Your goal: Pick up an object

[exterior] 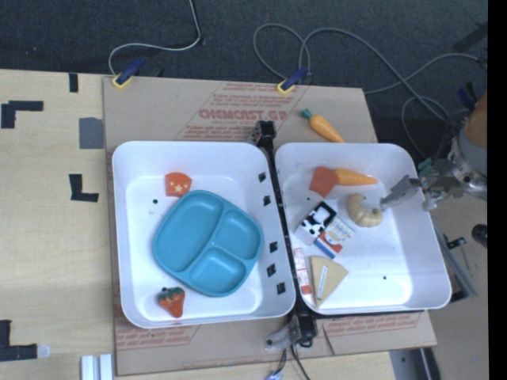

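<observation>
My gripper [409, 195] hangs over the right side of the right bin [396, 291], reaching in from the right. It is open, with nothing between its fingers. One grey finger [395, 190] points toward a beige bulb-shaped toy [364, 211] just to its left, close to it but apart. Further left in that bin lie an orange block [322, 180], a carrot [354, 177], a black-and-white toy [318, 219] on a printed card [336, 237], and a tan wedge [328, 277].
The left bin [135, 172] holds a blue divided plate [207, 242], an orange piece with a star [177, 184] and a strawberry toy [170, 300]. A second carrot [321, 125] lies on the cardboard behind the right bin. Cables run across the dark floor at the back.
</observation>
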You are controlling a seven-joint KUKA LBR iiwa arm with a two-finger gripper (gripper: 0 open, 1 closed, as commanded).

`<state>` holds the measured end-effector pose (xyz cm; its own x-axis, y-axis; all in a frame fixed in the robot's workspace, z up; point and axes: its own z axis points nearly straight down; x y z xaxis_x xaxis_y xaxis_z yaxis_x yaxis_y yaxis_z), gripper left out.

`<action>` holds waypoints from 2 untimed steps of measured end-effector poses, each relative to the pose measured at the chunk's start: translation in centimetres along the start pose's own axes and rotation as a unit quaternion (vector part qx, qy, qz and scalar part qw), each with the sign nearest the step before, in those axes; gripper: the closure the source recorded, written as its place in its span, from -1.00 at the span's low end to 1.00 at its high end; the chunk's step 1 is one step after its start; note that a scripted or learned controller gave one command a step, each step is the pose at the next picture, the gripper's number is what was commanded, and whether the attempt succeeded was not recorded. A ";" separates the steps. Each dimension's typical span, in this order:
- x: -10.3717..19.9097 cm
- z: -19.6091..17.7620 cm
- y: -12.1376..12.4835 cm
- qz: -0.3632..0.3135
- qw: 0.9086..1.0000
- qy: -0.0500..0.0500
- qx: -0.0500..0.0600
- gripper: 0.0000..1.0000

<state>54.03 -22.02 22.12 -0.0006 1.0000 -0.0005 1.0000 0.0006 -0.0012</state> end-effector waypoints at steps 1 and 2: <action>7.3 5.7 5.4 -0.001 1.000 0.001 0.001 -1.00; 12.5 13.5 10.0 -0.001 1.000 0.000 -0.002 -1.00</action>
<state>63.98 -9.53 8.58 -0.0024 1.0000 -0.0012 1.0000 0.0024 0.0031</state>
